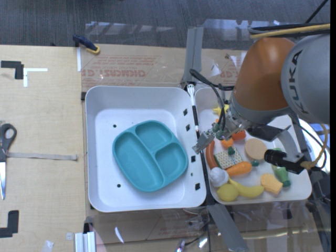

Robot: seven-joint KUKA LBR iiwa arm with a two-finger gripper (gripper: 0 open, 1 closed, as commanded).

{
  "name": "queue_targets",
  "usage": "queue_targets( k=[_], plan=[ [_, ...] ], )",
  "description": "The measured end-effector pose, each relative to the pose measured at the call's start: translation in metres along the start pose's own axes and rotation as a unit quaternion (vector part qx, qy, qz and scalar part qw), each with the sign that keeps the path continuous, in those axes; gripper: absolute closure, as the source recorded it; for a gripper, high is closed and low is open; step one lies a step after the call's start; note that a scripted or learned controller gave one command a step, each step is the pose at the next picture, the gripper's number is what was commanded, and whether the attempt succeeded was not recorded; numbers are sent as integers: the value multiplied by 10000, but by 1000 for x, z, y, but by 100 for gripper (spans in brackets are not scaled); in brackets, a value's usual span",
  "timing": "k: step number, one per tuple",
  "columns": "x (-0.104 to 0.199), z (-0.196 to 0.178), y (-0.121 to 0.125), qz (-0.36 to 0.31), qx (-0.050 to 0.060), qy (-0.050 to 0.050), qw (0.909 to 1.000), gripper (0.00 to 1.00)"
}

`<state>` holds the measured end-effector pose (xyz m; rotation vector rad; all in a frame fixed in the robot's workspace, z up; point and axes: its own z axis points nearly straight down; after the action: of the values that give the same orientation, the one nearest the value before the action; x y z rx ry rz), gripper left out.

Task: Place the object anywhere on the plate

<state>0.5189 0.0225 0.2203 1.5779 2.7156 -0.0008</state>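
At center frame we see a teal plate (150, 155) with three compartments lying in the left bin (100, 140). Right of it, the right bin (302, 190) holds a heap of toy food: a sausage (210, 155), a waffle (226, 158), a carrot (239, 168), a banana (247, 189), a lemon (227, 193), a round cracker (255, 149) and a garlic bulb (217, 176). Above that bin the arm (278, 72) reaches in from the right, and its gripper (224, 133) hangs over the bin's upper left part, near the sausage. We cannot tell how the gripper stands, nor whether it holds anything. At the far left edge lie scissors (5, 140) on the bench (42, 114).
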Motion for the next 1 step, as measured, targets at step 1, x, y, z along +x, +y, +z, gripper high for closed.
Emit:
queue_targets(
  k=[1],
  plan=[
    [0,0,0,0,0,0,10000,0]
  ],
)
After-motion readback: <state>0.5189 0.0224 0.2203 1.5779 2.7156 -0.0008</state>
